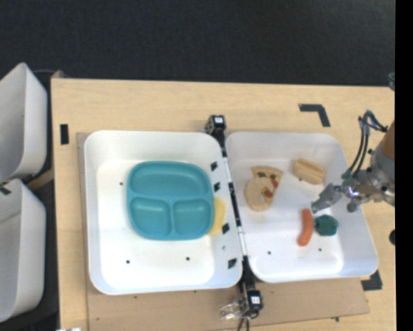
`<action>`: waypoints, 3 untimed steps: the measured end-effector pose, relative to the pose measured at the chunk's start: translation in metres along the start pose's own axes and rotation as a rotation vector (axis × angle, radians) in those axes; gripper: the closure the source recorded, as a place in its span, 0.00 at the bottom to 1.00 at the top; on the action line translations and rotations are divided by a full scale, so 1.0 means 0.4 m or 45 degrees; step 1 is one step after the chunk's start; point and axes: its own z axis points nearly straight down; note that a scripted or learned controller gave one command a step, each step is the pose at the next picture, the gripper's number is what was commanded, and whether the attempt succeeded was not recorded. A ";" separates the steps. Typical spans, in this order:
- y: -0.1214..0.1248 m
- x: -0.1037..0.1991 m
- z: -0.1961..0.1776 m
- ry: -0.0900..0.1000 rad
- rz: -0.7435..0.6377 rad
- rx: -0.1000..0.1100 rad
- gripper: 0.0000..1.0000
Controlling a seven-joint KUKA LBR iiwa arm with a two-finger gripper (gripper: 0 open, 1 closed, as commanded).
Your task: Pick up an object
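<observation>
Gripper [336,204] hangs at the right side of the frame over the right bin [358,254], its fingers apart and holding nothing. Just below it lie a green object [326,225] and an orange sausage [305,227], probably its targets. Further left are a pizza slice [263,187] and a bread roll [308,171]; the teal tray [170,200] fills the left bin [109,267].

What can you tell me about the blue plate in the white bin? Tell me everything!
The plate is teal blue, looks like smooth plastic, and is a rounded rectangle. It has three sections: one long one across the top and two smaller ones below. It lies flat, right side up, in the middle of the left bin. Nothing sits in it. A yellow thing pokes out from under its right edge.
</observation>
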 end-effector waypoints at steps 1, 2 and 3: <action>0.008 0.001 -0.017 -0.004 -0.005 -0.016 0.00; 0.013 0.002 0.089 -0.005 -0.001 -0.011 0.00; 0.019 0.005 0.194 -0.005 0.002 -0.012 0.00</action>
